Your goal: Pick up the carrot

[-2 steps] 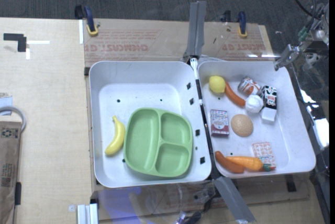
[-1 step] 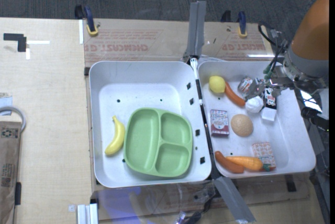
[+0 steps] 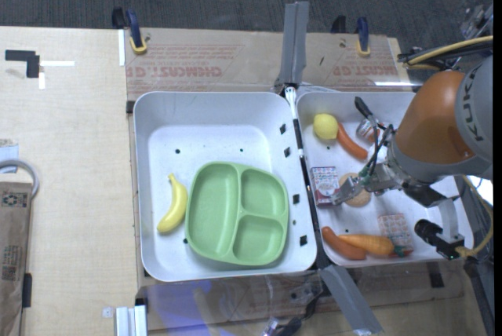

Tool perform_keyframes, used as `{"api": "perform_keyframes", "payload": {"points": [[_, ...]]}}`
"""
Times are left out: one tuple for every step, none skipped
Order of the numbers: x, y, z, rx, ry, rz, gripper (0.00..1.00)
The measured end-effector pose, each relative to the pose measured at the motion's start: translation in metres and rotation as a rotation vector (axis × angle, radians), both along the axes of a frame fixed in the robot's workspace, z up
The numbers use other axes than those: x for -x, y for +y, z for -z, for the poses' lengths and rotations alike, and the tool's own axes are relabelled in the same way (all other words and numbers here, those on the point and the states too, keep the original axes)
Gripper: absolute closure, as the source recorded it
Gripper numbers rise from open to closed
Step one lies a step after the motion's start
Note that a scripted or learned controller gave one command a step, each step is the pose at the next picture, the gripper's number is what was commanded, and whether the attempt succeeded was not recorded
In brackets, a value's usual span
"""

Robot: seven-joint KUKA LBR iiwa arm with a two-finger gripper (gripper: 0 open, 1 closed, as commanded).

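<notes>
An orange carrot (image 3: 370, 245) with a green stub at its right end lies near the front wall of the right bin (image 3: 306, 169). A shorter red-orange piece (image 3: 340, 244) lies against the carrot's left end. Another orange-red, carrot-like piece (image 3: 351, 142) rests at the back of that bin, next to a yellow lemon (image 3: 325, 126). My gripper (image 3: 346, 190) hangs low over the middle of the right bin, beside a round tan item (image 3: 360, 198). It is behind the front carrot, with a gap between them. Nothing orange shows at its tip.
A small printed packet (image 3: 324, 181) lies left of the gripper and another (image 3: 394, 226) to the right of the carrot. The left bin (image 3: 149, 169) holds a green divided plate (image 3: 237, 212) and a banana (image 3: 173, 205). The arm's orange band (image 3: 435, 122) overhangs the right bin's far side.
</notes>
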State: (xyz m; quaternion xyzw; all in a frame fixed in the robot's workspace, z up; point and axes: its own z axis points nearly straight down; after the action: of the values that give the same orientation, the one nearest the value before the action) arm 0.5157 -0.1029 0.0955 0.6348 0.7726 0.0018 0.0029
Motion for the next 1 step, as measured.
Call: {"api": "perform_keyframes", "payload": {"points": [[-0.0576, -0.036, -0.001, 0.0, -0.003, 0.05, 0.0]]}}
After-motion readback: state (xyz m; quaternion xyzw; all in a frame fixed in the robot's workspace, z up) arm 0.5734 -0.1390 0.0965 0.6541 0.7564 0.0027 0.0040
